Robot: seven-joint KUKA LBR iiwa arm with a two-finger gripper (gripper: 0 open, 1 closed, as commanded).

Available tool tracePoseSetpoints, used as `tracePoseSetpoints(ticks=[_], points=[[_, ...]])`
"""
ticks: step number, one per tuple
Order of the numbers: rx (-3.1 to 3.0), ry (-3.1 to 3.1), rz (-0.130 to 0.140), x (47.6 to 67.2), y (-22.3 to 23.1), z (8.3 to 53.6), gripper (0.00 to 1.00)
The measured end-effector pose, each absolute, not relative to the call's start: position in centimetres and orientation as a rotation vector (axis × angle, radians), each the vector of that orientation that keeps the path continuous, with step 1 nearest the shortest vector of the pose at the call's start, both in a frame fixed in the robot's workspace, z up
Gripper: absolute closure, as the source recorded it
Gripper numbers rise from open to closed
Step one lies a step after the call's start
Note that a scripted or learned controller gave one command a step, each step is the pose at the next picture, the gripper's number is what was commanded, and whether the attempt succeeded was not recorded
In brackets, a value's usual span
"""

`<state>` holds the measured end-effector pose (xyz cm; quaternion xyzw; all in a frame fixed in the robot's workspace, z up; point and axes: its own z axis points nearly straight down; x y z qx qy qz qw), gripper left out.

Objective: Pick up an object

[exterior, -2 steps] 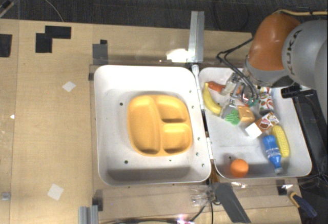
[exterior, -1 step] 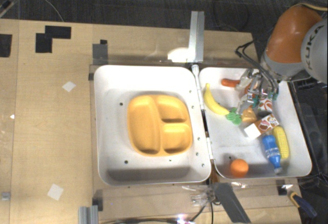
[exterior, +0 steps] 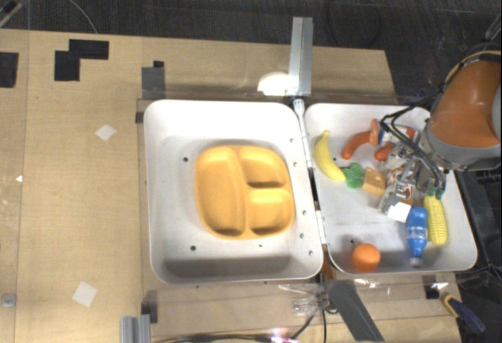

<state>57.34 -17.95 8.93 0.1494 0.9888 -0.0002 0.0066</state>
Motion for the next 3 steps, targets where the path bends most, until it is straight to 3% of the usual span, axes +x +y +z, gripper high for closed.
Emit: tracePoseSetpoints(ticks=[1,2,3], points=[[0.982,2.971,0.01,60.9,-9.1,8.9,0.0],[0.9,3.051,-0.008,65.6,-10.6,9.0,0.0],[0.884,3.016,-0.01,66.3,-10.8,10.5,1.0]])
